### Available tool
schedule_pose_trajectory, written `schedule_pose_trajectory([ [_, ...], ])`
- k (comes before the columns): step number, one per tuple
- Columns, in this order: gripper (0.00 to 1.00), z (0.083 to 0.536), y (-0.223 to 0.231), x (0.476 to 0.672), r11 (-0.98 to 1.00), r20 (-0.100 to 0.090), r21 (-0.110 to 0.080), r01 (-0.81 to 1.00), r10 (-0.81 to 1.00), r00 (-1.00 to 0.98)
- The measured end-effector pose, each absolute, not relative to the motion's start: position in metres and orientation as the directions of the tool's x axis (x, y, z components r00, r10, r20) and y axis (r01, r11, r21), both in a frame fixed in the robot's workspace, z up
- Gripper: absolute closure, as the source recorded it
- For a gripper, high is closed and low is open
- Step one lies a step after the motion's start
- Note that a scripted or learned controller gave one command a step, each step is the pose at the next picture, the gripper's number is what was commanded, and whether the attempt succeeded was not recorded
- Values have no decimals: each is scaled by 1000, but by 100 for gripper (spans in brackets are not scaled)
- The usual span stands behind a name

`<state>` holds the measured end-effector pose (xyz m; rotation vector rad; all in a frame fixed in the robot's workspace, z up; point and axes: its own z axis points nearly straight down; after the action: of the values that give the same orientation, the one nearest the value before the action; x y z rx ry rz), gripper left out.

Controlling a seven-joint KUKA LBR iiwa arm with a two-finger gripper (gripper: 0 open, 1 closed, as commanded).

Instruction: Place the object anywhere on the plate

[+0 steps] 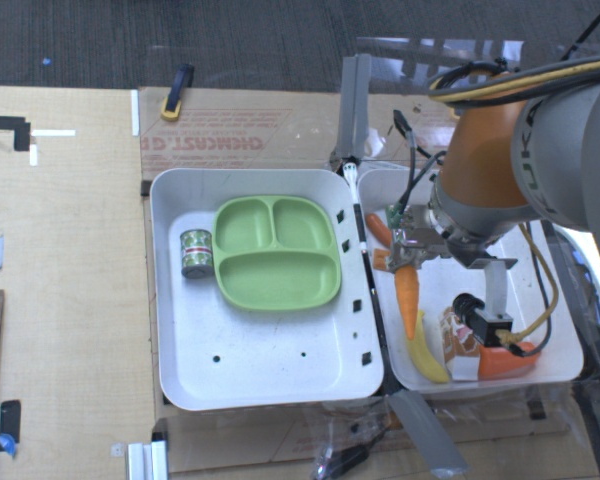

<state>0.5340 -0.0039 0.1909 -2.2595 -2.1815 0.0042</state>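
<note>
The hand (408, 253) seems to pinch the carrot (407, 303) at its top by the right bin's (570, 353) left wall. It looks a light, stiff, smooth toy (may swing); grip mid-body, then cross to the plate (276, 251).

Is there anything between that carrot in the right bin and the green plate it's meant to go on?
Only the bins' walls, where they meet, lie between the carrot and the green plate; it would have to be lifted over them. The plate is bare, and the small can stands beside its far side, out of the way.
</note>
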Motion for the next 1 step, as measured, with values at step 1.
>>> schedule_pose_trajectory([
  [1,100,190,87,554,128,-2,-4,992,992,-128],
])
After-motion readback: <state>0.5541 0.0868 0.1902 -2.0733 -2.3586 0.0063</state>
